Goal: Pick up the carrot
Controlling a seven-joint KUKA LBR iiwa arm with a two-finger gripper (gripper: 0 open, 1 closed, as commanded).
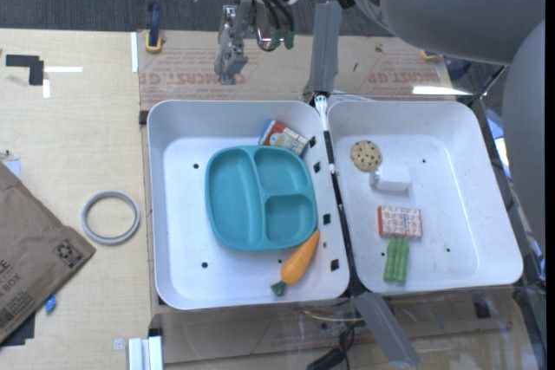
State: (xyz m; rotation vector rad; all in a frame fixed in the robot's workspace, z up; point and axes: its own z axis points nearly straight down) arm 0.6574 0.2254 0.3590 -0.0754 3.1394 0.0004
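The carrot [299,258], orange with a small green top, lies at a slant near the front edge of the left bin [173,186]. Its thick end touches the front right corner of a teal divided plate [260,195]. My gripper [231,69] hangs well behind the bins, over the cardboard beyond the left bin's far rim, far from the carrot. Nothing is held in it.
A small printed box [283,137] is wedged between the plate and the left bin's back wall. The right bin [460,212] holds a cookie [366,154], a white block [392,181], a red-and-white packet [400,222] and a green item [396,261]. A tape ring [110,216] lies on the bench at left.
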